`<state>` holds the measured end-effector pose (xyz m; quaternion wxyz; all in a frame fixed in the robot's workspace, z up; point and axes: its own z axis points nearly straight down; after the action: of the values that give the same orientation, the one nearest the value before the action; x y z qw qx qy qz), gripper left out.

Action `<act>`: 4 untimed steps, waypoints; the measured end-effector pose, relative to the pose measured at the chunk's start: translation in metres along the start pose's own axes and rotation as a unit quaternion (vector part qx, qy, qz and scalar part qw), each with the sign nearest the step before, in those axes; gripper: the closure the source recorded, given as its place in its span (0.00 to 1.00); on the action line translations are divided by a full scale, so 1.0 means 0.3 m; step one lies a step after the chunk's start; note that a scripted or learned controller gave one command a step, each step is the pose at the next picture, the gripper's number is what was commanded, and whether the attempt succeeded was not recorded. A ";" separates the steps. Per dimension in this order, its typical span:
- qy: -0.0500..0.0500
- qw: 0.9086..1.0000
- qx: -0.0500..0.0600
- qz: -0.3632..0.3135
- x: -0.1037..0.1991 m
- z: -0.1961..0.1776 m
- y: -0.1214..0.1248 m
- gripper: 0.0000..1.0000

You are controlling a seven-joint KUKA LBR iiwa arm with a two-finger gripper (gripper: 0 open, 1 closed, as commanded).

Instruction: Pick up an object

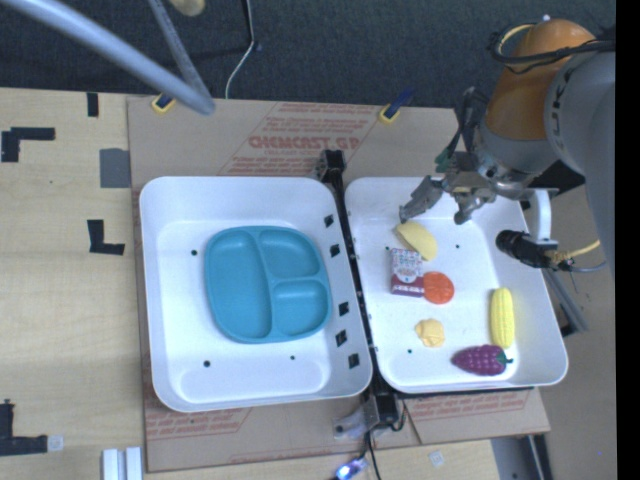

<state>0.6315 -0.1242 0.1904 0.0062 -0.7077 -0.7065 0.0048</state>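
Gripper [445,208] hangs over the upper part of the right bin [530,373], in the right half of the frame, with its two fingers spread apart and nothing between them. One fingertip points down-left toward the yellow lemon-shaped piece [417,238], which lies just below it; the other sits further right, above bare bin floor. Whether the tips touch anything I cannot tell from this slant.

All the candidates for the pick lie in that right bin, scattered loosely enough that a spread pair of fingers could straddle most of them. Below the yellow piece is a small red-and-white packet [406,270], touching or nearly touching an orange-red round fruit [438,288] at its right. A small orange lump [430,332] sits lower, a corn cob [502,317] lies upright along the right side, and a bunch of purple grapes [481,359] rests near the lower right corner.

The left bin [170,368] holds a blue divided plate [266,283], well apart from the gripper.

Judging by the pose, the yellow piece is the likely target: it is nearest and the open fingers are angled toward it. The packet close by could get nudged on the descent.
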 end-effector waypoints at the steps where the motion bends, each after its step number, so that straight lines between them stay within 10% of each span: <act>1: -0.001 1.000 -0.007 -0.001 -0.001 -0.028 0.010 0.00; 3: -0.002 1.000 -0.006 -0.002 -0.024 0.335 0.031 0.00; 4: -0.003 1.000 -0.012 -0.003 -0.023 0.280 0.042 1.00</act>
<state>0.6427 -0.1311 0.1063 -0.0042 -0.7059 -0.7083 -0.0015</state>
